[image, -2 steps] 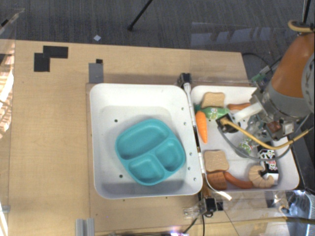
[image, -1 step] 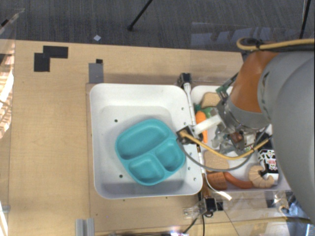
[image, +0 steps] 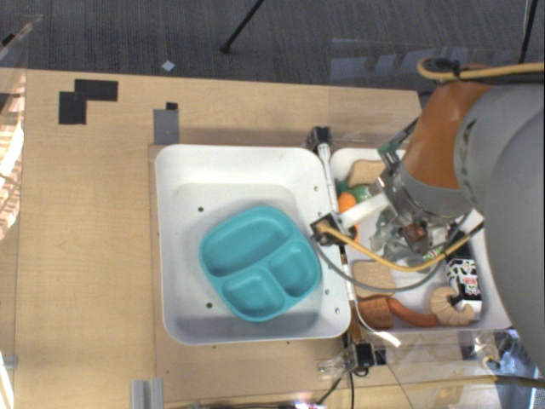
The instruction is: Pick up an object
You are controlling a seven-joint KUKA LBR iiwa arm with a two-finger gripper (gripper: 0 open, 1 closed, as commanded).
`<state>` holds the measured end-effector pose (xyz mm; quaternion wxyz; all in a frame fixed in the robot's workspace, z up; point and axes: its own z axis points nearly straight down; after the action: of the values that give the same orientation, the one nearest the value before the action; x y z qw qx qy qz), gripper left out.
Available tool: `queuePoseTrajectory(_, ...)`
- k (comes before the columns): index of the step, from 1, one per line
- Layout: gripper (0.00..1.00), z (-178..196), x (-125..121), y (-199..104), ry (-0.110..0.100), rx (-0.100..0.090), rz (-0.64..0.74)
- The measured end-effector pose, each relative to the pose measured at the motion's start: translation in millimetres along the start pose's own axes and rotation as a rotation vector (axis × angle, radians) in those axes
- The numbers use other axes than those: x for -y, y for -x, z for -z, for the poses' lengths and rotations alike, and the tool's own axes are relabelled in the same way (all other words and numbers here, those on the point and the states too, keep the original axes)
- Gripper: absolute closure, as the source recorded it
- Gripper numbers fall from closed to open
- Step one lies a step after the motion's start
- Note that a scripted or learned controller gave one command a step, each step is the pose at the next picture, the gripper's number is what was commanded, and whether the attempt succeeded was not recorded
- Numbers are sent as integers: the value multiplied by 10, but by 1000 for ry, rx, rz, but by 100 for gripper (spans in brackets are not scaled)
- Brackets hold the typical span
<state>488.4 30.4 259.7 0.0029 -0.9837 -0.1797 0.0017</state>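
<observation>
The right bin [image: 409, 318] holds a jumble of small things, partly covered by the arm. At its 12 o'clock end lies a tan, bread-like piece [image: 366, 173], with a green item [image: 362, 192] just below it and a small orange piece [image: 347, 202] touching that at 7 o'clock. A flat tan oval [image: 375, 273] rests near the bin's middle. Toward 6 o'clock a reddish-brown sausage shape [image: 400, 313] lies flat along the bottom wall, beside a pale ring-shaped pastry [image: 451, 305] at 5 o'clock. A small black-and-white carton [image: 464, 278] stands just above the ring.
</observation>
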Motion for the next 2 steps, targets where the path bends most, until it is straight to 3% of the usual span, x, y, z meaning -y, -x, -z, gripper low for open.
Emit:
queuePoseTrajectory(1,100,-571,-364,156,4,2,68)
queuePoseTrajectory(2,100,-103,-1146,-125,7,-7,-124)
